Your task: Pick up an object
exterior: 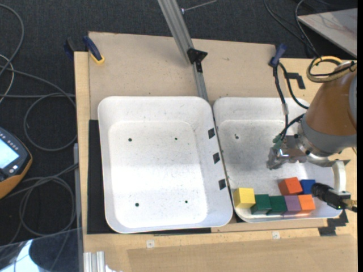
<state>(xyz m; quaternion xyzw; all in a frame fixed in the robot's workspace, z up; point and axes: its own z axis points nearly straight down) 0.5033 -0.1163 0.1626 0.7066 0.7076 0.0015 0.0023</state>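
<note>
Camera view: gripper (276,158) hangs low inside the right bin (249,113), just above the block cluster along that bin's near edge. Cluster: yellow block (245,196), 2 green blocks (270,203), orange block (290,185), blue block (307,185), purple block (293,203). Cannot tell the jaw state, too small and blurred. Nothing visibly lifted, so the pick looks not yet done; grasp and lift remain.

Bright even overhead light, mild glare on the white bins (153,109), soft shadows.
</note>
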